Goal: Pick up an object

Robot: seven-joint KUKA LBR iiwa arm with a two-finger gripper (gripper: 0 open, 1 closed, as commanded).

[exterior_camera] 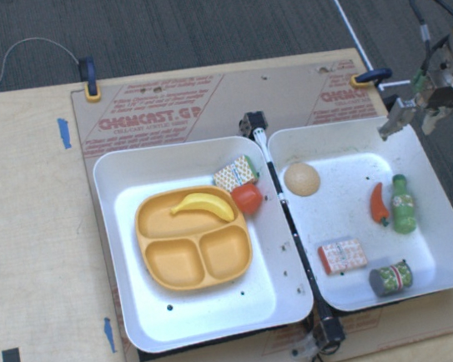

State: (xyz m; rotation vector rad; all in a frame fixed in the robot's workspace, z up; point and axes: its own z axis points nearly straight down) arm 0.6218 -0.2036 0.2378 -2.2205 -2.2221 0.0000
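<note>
The gripper (409, 116) sits at the right bin's (442, 211) far right corner; finger state cannot be determined. Candidate objects (all in this bin): a green bottle (402, 204) touching a red chili pepper (377, 203), and a can (391, 278).

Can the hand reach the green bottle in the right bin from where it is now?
Probably yes. The hand hovers at the right bin's far right corner, and the green bottle lies open from above. Only the red chili pepper lies close beside it.
</note>
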